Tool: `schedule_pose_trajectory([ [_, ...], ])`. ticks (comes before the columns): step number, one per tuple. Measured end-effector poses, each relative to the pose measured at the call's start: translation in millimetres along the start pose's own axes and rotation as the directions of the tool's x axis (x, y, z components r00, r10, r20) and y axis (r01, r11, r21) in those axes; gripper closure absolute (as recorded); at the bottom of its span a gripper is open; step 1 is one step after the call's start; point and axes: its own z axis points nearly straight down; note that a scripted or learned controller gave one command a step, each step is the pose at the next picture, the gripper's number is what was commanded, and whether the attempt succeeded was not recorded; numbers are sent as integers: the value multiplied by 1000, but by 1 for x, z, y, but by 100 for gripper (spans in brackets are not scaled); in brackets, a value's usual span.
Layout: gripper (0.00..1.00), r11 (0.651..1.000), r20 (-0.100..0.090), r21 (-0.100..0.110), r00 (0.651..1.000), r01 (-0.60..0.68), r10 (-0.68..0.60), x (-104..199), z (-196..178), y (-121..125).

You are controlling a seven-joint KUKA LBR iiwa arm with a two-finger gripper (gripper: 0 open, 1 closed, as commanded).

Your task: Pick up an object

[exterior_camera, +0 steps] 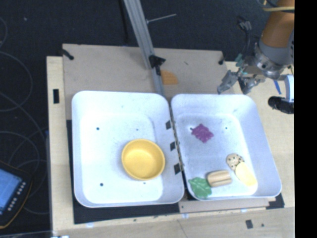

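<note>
The right bin (247, 108) holds a purple flat piece (201, 132) near its middle. Along its front lie a green piece (199, 187), a tan cylinder (218, 178), a pale yellow piece (245, 174) and a small spotted round piece (234, 159). A yellow bowl (143, 158) sits in the left bin (94, 113). My gripper (236, 83) hangs above the back right corner of the right bin, apart from all the objects. Its fingers (225, 85) are spread with nothing between them.
A slanted metal rail (141, 29) crosses the back of the bench down to the seam between the bins. An orange tag (168, 78) lies on the bench behind the bins. A tablet (9, 190) sits at the far left.
</note>
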Motion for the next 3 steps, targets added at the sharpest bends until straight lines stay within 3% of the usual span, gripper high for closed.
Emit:
schedule_pose_trajectory([
  [1,0,1000,3,1,1000,0,0,-1,0,0],
  [3,0,1000,2,6,1000,-4,4,-1,111,-4],
])
